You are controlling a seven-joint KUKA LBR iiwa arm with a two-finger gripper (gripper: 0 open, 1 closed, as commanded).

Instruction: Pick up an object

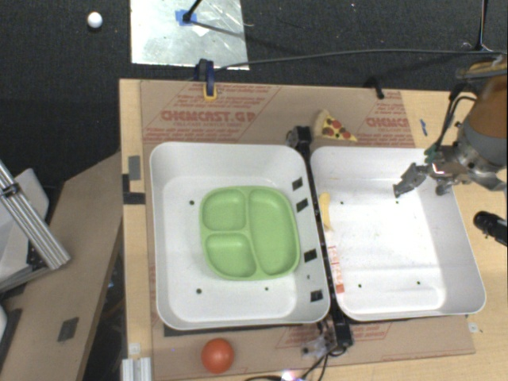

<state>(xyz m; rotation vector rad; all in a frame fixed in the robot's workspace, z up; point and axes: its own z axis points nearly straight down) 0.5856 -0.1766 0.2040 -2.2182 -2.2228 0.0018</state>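
Nearest pickable object to the gripper: a pale yellow banana-shaped piece [325, 211], lying lengthwise inside the right bin [444, 292], hard against that bin's left wall, about midway along it. Nothing touches it from above.

Gripper [407, 182] sits over the right bin's far right area, well apart from the yellow piece. Dark fingers point left and down toward the bin floor. No object between them. Whether they are spread or closed cannot be told at this angle. Grey arm [484, 145] with orange band enters past the right bin's far right corner.

Left of the right bin, touching along a row of black clips: the left bin [171, 292]. In it, near centre, a green divided plate [249, 232], three compartments, lying flat.

Beyond the right bin's far left corner, on the cardboard sheet [238, 113]: a toy pizza slice [334, 127], just outside the rim. Near side of the two bins, on the cardboard edge, left of the right bin: a red-orange ball [217, 355], tomato-like.

Farther out, beyond the cardboard: a blue clamp [206, 75] at its far edge, a shiny foil-like sheet [190, 22] on dark carpet, and a small white ball [95, 20] well to the left of that sheet.
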